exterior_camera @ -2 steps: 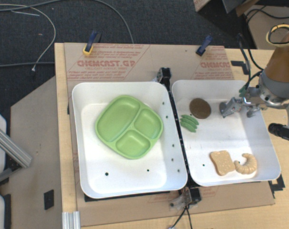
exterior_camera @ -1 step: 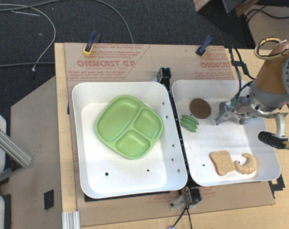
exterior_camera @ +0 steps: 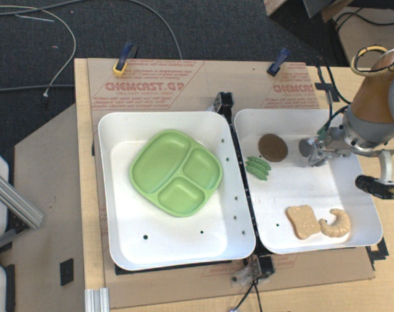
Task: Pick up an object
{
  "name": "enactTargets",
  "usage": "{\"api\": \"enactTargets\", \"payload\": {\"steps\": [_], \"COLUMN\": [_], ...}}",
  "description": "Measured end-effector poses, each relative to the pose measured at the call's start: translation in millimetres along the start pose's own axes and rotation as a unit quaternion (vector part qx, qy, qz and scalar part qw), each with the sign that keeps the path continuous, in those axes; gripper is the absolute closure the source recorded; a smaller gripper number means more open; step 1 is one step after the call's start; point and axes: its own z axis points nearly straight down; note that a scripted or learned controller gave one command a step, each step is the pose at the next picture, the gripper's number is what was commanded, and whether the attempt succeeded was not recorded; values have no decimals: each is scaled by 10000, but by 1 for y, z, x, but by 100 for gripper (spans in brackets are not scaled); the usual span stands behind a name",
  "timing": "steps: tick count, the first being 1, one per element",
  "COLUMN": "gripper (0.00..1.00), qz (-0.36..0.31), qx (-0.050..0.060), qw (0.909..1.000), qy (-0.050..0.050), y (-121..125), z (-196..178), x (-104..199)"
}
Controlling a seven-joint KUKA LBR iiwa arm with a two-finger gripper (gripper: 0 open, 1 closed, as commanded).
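**Arm poised over the right bin, nothing picked yet**

The objects I could pick lie in the shallow white plastic right-hand bin [exterior_camera: 314, 203]. A round, dark brown cookie-like disc [exterior_camera: 273, 147] sits near its back left, with a small green ridged leaf-shaped piece [exterior_camera: 257, 167] just beside it, close to the bin's left wall. Toward the front lie a tan, toast-shaped slab [exterior_camera: 303, 221] and a curled, tan croissant-shaped piece [exterior_camera: 336, 224], the two nearly touching. All four rest flat and loose on the bin floor, spread apart enough that I judge each could be approached alone.

My grey arm with its orange band [exterior_camera: 374, 99] reaches in from the right, its metal gripper [exterior_camera: 312, 149] low over the back of this bin, just right of the brown disc. I see nothing held in it; whether the jaws are parted or closed I cannot tell.

The left-hand white bin [exterior_camera: 112, 194] holds a light green, three-compartment plastic plate [exterior_camera: 176, 172], lying tilted diagonally. Both bins sit side by side on a cardboard-covered table [exterior_camera: 93, 90], presumably to keep them within reach.
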Motion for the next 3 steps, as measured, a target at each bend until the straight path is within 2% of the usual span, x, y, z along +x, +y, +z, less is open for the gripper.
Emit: {"api": "enactTargets", "payload": {"steps": [2,3], "gripper": [100,100], "qz": [1,-4], "qx": [-27,-36], "qw": [10000,10000], "qy": [-16,-16], "y": [-9,-2], "z": [-92,-148], "x": [2,10]}}
